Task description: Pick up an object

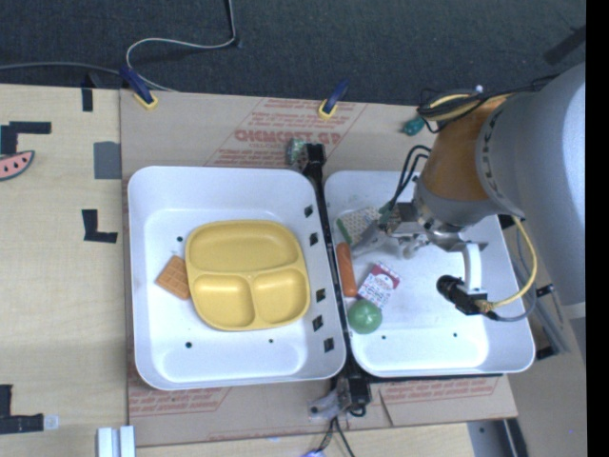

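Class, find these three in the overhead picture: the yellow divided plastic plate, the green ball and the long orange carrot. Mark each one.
yellow divided plastic plate (pixel 245 246): camera view, left bin, on its large upper compartment.
green ball (pixel 363 317): camera view, right bin, on its rounded top.
long orange carrot (pixel 346 268): camera view, right bin's left edge, mid-length.

Cardboard sheet under bins; black cable on dark floor
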{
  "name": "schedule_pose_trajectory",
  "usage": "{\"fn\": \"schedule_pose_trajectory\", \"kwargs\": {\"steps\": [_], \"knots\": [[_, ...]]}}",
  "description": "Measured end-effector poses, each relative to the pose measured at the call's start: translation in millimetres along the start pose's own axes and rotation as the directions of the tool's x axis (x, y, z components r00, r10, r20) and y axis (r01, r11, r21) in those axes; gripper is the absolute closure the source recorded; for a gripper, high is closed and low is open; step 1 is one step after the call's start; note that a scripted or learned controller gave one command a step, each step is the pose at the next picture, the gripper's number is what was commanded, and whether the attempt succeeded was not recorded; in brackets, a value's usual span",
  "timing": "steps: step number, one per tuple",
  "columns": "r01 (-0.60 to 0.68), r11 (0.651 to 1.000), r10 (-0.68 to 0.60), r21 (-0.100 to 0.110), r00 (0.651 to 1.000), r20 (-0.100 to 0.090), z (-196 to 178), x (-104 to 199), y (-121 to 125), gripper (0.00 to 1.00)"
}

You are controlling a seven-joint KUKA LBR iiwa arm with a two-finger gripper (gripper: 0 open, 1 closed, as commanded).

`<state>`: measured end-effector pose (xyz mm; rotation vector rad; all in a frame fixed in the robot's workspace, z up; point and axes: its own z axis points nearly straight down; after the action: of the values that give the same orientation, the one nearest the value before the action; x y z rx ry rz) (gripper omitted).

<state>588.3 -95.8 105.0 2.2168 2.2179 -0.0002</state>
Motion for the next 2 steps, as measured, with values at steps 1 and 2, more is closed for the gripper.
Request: {"fn": "schedule_pose_trajectory", "kwargs": {"steps": [1,2], "knots": [[0.001,1.0,-0.001,0.0,1.0,-0.004,18.6,-4.9,-38.9,0.0],[0.0,1.0,0.0,0.0,1.0,-0.002,9.2,-5.9,-38.7,1.0]]}}
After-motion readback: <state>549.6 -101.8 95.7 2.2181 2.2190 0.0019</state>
